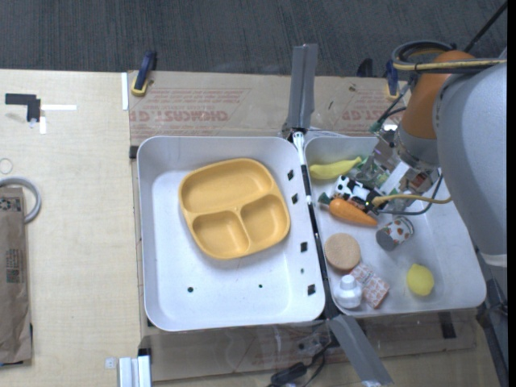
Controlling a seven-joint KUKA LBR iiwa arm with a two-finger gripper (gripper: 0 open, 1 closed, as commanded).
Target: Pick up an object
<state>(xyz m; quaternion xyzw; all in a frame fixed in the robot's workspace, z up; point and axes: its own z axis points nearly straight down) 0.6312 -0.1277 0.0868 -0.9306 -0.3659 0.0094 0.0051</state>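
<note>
My tool (372, 185) partly hides a black-and-white toy (348, 189) beneath it; its fingers are too cluttered to read. My arm (476, 135) is cut off at the right edge.

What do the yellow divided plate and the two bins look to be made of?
The plate looks like moulded plastic with a matte finish: even colour, rounded compartment walls, soft sheen. The left bin and right bin seem to be smooth white plastic, perhaps coated metal, faintly glossy.

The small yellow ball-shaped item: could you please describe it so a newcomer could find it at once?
Look in the right-hand shallow white bin, at its near right corner. There lies the small round yellow lemon-like ball, right of the pink-and-white wrapped packet. It alone is round and plain yellow; the yellow banana is long and lies at the far end.
</note>
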